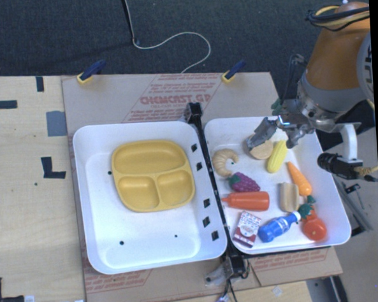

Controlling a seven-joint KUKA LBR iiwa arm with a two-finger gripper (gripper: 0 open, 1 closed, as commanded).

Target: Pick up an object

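Observation:
The right bin (pixel 332 189) holds several toy foods. At its far end lie a yellow corn cob (pixel 277 156) and a tan round piece (pixel 261 151). My gripper (pixel 277 135) hangs just above these two, open, one finger (pixel 260 136) over the tan piece and the other on the far side of the corn. Nothing sits between the fingers. Nearby lie a croissant (pixel 225 161), purple grapes (pixel 244 183), an orange carrot (pixel 299 179) and a tan bun (pixel 287 196).
A red-orange bottle (pixel 246 202), a red-and-white carton (pixel 247 230), a blue bottle (pixel 278 226) and a red tomato (pixel 314 229) fill the right bin's near end. A yellow divided plate (pixel 154 175) lies in the left bin (pixel 90 204). A black divider (pixel 206 178) separates the bins.

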